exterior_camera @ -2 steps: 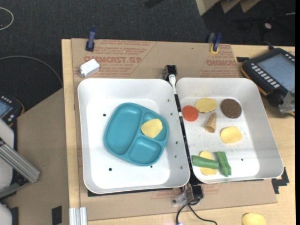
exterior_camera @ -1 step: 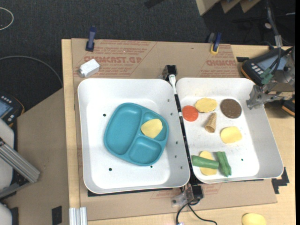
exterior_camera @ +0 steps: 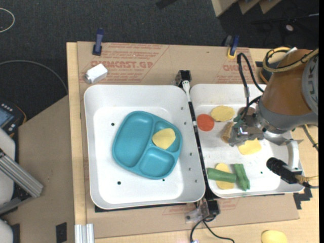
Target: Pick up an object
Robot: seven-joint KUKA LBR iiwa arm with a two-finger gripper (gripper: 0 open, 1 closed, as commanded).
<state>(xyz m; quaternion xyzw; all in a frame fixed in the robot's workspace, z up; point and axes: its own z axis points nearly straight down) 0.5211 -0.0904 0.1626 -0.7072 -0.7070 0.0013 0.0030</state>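
My pincer (exterior_camera: 234,134) is low in the right bin (exterior_camera: 283,186), just by a yellow piece (exterior_camera: 250,147); I cannot tell its state; next I must close and lift.

Both white bins, left (exterior_camera: 96,151) and right (exterior_camera: 263,186), look like smooth moulded plastic w/ a slight sheen; the teal divided plate (exterior_camera: 132,146) is smooth plastic too, semi-gloss, and the yellow piece (exterior_camera: 164,138) on it looks matt. Bench top (exterior_camera: 147,65) is matt brown cardboard/fibreboard w/ red print, and the floor (exterior_camera: 61,14) is dark rough carpet. Arm's orange band (exterior_camera: 288,92) is glossy, the grey wrist (exterior_camera: 283,118) below it satin, and the gripper (exterior_camera: 238,133) shows bare shiny metal.
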